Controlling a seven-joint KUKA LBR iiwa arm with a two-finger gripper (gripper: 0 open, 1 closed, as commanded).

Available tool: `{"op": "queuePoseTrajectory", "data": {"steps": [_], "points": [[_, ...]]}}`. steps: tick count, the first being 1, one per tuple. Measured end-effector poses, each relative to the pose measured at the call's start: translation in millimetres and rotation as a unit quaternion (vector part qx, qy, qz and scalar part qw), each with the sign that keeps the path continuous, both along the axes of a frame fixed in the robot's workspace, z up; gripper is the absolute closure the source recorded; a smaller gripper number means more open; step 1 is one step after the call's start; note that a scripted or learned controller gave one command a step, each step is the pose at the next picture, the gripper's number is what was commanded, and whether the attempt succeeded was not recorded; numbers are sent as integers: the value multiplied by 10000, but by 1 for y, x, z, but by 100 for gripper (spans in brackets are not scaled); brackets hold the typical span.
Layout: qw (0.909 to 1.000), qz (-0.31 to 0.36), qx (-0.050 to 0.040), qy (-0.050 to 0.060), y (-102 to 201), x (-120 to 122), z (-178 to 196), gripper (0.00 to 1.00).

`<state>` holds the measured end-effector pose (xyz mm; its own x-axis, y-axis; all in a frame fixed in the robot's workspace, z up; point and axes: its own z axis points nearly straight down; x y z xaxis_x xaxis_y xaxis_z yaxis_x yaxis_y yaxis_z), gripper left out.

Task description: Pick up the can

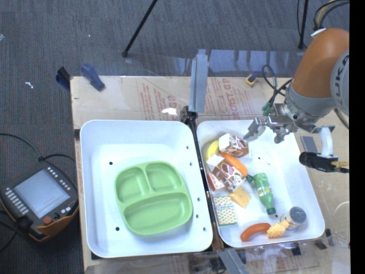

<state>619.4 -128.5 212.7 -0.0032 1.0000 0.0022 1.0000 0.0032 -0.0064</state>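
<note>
Can (297,214) low in the right bin's (308,187) near corner, well apart from end effector (267,129) hovering open, empty, above far edge. No legible label on can.

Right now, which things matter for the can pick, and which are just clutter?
Job:
can, right bin's near corner
gripper, above that bin's far side

Clutter:
green bottle
sausage
carrot
banana
cheese
green tray, left bin
</note>
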Motion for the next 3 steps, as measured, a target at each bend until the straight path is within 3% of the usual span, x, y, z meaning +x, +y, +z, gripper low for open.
{"op": "queuePoseTrajectory", "data": {"steps": [1, 2, 3], "points": [[9951, -989, -4, 18, -40, -59, -96, 0], [9841, -1778, -14, -4, -57, 24, -99, 0], [9593, -2823, -12, 11, -63, -15, -116, 0]]}}
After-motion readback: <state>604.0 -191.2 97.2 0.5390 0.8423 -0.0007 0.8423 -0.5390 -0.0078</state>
